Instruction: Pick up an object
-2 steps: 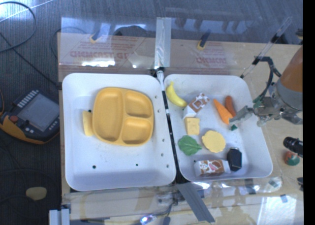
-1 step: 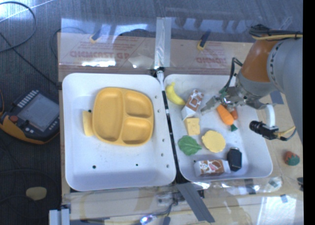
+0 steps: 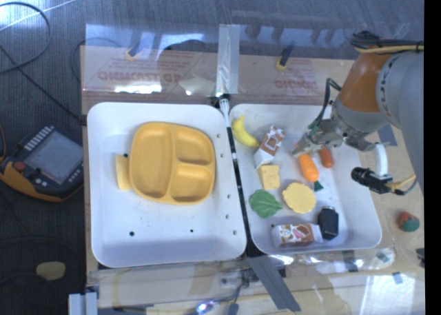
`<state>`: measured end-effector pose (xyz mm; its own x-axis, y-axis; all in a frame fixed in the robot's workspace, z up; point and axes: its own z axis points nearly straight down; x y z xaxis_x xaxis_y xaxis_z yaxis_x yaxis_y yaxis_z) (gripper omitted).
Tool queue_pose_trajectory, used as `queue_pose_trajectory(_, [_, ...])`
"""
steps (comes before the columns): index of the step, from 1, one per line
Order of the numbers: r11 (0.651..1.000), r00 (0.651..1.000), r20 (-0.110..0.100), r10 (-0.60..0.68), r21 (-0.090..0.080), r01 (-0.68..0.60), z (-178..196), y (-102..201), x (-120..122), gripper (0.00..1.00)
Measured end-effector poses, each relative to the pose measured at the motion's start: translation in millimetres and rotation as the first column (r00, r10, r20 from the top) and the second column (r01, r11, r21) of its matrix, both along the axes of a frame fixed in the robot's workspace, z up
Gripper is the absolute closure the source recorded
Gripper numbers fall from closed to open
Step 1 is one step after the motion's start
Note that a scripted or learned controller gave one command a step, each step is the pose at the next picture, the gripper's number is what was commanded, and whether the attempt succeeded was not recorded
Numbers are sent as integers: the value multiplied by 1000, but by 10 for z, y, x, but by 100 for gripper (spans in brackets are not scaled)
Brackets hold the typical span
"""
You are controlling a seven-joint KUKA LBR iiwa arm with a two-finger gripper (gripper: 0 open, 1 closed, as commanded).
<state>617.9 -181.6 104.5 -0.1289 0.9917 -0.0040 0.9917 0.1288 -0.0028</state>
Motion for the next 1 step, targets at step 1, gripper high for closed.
queue_pose_trajectory(1, [986,986,0,-168,2,168,2,-244,167,100])
